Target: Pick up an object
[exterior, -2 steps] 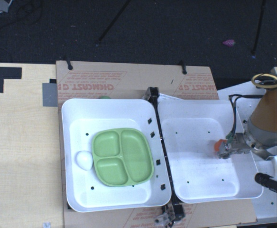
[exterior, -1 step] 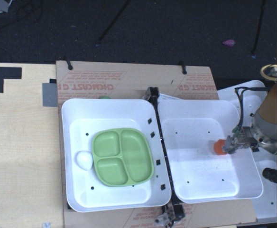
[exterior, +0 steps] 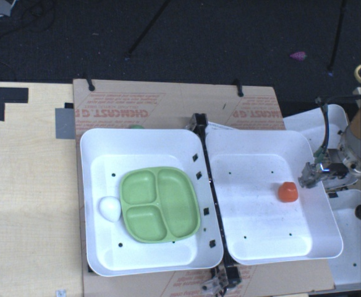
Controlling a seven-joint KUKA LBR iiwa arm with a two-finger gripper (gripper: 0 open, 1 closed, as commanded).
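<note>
Camera view: two white bins. Left bin (exterior: pixel 94 166) has one green divided plate (exterior: pixel 159 204) and one white egg (exterior: pixel 110 208) touching its left edge. Right bin (exterior: pixel 254 240) has one orange object (exterior: pixel 287 192). Gripper (exterior: pixel 313 173) at right rim, near it; finger opening unreadable.

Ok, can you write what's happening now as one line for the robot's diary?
gripper: over right white bin's right rim | small orange-red rounded object: in right bin, beside gripper, unheld | green divided plastic plate, white egg-shaped ball: left bin
</note>
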